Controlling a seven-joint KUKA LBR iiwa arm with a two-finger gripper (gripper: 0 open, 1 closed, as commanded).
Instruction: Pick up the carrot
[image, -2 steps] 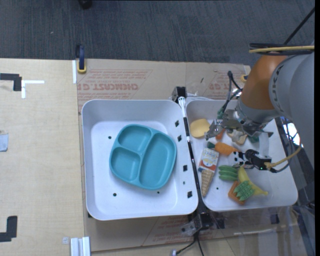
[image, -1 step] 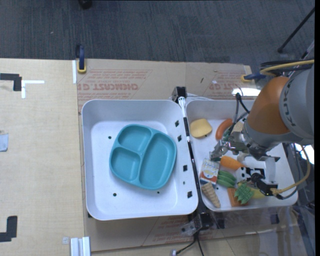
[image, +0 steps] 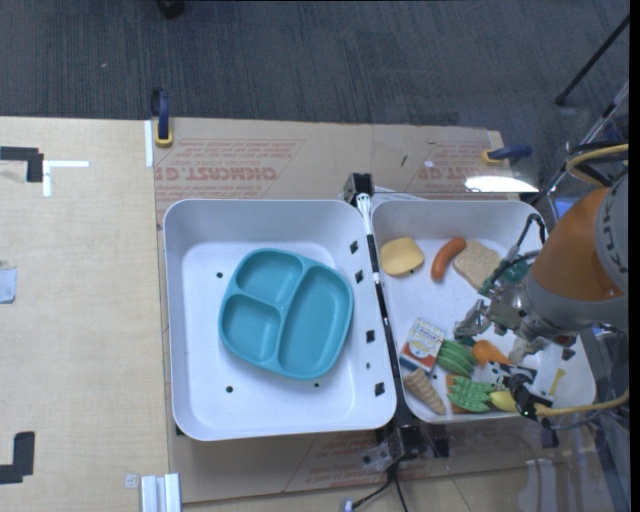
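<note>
The carrot (image: 488, 351) shows as a small orange piece in the right bin (image: 440, 222), near its front right, next to a green toy vegetable (image: 455, 357). My gripper (image: 495, 338) hangs low right over it, at the end of the grey arm with the orange band (image: 585, 255). Its fingers (image: 470, 324) stand apart on either side of the orange piece, so it is open. The wrist hides much of the carrot, and I cannot tell whether the fingers touch it.
The right bin also holds a yellow piece (image: 402, 256), a sausage (image: 448, 257), a bread slice (image: 476, 264), a small carton (image: 423, 343), a cone (image: 424, 392) and an orange-and-green item (image: 467, 397). A teal divided plate (image: 286, 313) lies in the left bin (image: 190, 330).
</note>
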